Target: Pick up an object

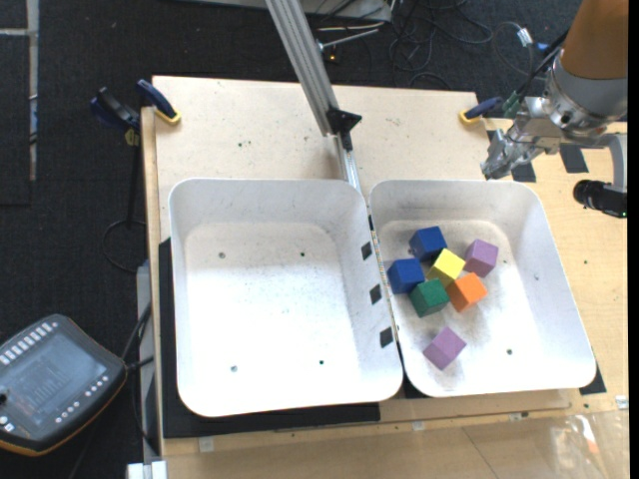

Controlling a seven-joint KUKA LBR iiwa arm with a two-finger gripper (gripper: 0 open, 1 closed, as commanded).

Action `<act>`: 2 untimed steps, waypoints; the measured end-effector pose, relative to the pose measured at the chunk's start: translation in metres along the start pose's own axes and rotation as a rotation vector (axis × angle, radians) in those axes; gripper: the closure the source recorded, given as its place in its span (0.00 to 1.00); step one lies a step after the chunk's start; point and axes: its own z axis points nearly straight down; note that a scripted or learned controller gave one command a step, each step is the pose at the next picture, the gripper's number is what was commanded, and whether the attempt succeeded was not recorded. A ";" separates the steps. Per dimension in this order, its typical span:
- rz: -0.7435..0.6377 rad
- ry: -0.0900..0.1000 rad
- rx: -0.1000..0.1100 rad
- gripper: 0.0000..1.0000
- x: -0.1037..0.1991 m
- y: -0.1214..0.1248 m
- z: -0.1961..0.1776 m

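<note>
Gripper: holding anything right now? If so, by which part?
Nothing held. The gripper hangs above the right bin's far rim, with no block between its fingers; all seven blocks, including the yellow block, lie in that bin.

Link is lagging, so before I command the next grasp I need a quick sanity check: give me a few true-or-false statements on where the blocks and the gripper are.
1. All the blocks lie in the right bin. True.
2. The gripper is down among the blocks. False: it is up above the right bin's far rim, away from the cluster.
3. The yellow block sits in the middle of the cluster, next to the green block and the orange block. True.
4. There is just one purple block. False: one purple block is at the cluster's edge, another purple block lies apart, nearer the front.
5. The gripper holds a blue block. False: both blue blocks lie in the bin.
</note>
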 end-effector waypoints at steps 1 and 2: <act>-0.001 0.001 0.002 1.00 0.062 -0.003 0.004; -0.001 0.000 0.003 1.00 0.121 -0.011 0.006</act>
